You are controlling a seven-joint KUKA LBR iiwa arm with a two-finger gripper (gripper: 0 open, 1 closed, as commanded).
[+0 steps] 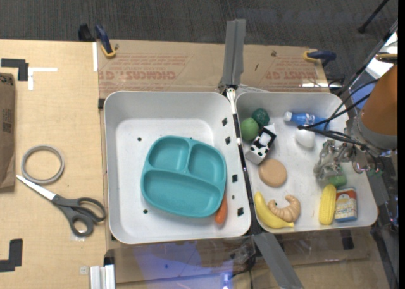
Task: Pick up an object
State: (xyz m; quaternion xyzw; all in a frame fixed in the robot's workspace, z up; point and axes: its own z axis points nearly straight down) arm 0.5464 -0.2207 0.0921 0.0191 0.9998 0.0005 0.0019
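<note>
Your gripper [329,164] hangs low near the right bin's [304,99] right wall, above a green piece by the corn cob [327,204] and small carton [345,205]; you cannot tell its state. The banana [271,213] and croissant [286,208] lie along the front edge, the teal tray [183,177] in the left bin [126,117].

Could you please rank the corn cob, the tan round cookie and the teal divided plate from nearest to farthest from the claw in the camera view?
Measured from the claw in the right bin:
1. The corn cob, just below it in the same bin.
2. The tan round cookie, toward the left side of that bin.
3. The teal divided plate, over in the left bin.
</note>
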